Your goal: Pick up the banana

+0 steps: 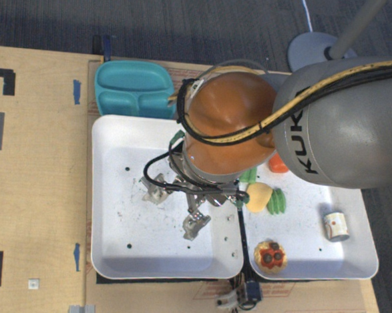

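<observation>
Banana (259, 197): yellow, smooth, curved, toy-looking; in right bin (363, 261) near divider, just beside green leafy item (277, 200), partly hidden under arm (339, 122). Judgement: light, stiff plastic, slippery skin; best grip across narrow mid-body, not along curve.

Gripper (177, 208) hangs over left bin (106, 200), well apart from banana. Jaws spread wide, nothing between them.

Other: white cylinder (336, 226), round red-topped piece (271, 255), orange item (278, 165), teal tray (135, 88) on desk.

We see the banana (259, 197), yellow and stubby, lying in the right bin (349, 263) near its left edge, partly hidden at its upper end.
</observation>
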Controlling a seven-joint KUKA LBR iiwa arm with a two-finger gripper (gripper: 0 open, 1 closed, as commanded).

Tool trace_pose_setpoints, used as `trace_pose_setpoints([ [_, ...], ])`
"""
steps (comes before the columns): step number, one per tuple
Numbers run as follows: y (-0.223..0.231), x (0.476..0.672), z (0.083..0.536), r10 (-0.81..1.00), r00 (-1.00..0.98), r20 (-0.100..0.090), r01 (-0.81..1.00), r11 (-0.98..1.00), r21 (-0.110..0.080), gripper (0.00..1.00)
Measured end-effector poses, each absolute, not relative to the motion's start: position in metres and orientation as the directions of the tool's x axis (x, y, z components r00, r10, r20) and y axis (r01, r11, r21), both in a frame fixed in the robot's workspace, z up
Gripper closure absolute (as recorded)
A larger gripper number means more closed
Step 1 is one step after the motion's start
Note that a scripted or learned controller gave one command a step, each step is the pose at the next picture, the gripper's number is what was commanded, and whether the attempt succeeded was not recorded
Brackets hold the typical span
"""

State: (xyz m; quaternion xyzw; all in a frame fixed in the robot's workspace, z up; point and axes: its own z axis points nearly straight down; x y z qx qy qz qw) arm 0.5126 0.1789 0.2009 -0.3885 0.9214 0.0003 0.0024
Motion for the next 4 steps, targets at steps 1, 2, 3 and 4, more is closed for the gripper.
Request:
trace_pose_setpoints([
  [1, 0.217, 0.521, 0.113, -0.722, -0.692, -0.001, -0.722, 0.692, 0.002, 0.00],
  [2, 0.215, 0.593, 0.087, -0.433, -0.901, -0.005, -0.433, 0.901, 0.001, 0.00],
  [3, 0.226, 0.527, 0.089, -0.878, -0.479, -0.004, -0.878, 0.479, 0.000, 0.00],
  [4, 0.227, 0.528, 0.100, -0.876, -0.482, -0.008, -0.876, 0.482, -0.002, 1.00],
])
